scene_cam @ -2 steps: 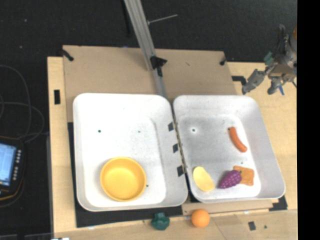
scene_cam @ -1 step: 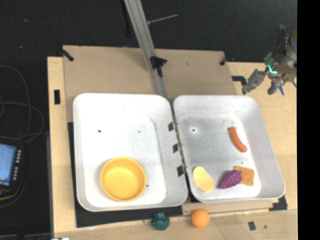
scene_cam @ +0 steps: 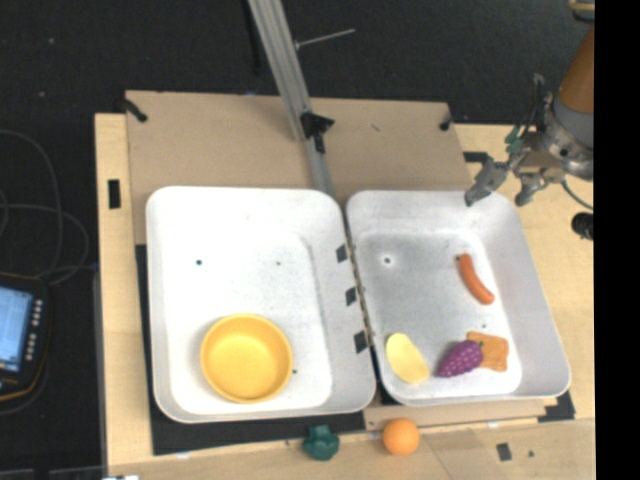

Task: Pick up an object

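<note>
My gripper (scene_cam: 503, 188) hangs open over the far right corner of the right bin (scene_cam: 420, 228), with nothing between its fingers. Within that bin lie an orange-red sausage (scene_cam: 475, 278), a pale yellow piece (scene_cam: 406, 358), a purple bunch of grapes (scene_cam: 460, 359) and an orange piece (scene_cam: 493, 351) touching the grapes. The sausage is the closest of these to the gripper, below and a little left of it. A yellow bowl (scene_cam: 246, 357) sits in the near part of the left bin (scene_cam: 240, 238).
An orange ball (scene_cam: 400, 436) and a small green object (scene_cam: 321, 443) lie on the bench in front of the bins. A grey slanted pole (scene_cam: 285, 68) rises behind the gap between the bins. A tablet-like device (scene_cam: 15, 338) sits at the far left.
</note>
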{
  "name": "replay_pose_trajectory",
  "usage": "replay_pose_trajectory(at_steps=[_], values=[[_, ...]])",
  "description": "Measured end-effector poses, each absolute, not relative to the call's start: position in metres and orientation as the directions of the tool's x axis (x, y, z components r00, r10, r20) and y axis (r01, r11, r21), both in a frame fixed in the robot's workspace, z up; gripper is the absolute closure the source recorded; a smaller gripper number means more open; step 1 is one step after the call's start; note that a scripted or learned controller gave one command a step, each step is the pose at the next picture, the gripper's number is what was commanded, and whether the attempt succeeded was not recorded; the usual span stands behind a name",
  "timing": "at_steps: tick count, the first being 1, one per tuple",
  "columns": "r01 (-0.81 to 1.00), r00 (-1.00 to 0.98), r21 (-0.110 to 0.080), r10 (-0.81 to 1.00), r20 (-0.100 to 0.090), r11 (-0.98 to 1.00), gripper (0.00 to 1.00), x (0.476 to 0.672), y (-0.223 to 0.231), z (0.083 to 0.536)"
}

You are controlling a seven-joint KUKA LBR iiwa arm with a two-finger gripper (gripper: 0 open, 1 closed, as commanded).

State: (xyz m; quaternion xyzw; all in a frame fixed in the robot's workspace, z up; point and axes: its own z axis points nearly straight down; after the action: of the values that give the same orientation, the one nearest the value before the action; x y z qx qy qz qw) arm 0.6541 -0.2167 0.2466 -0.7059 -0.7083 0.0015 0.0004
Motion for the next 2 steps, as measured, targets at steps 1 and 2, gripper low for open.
replay_pose_trajectory(at_steps=[1,2], values=[[1.000,-0.003,-0.005,1.000,-0.001,0.003,0.00,0.657,-0.217,0.184],[1.000,-0.001,-0.004,1.000,-0.002,0.001,0.00,0.658,-0.226,0.125]])
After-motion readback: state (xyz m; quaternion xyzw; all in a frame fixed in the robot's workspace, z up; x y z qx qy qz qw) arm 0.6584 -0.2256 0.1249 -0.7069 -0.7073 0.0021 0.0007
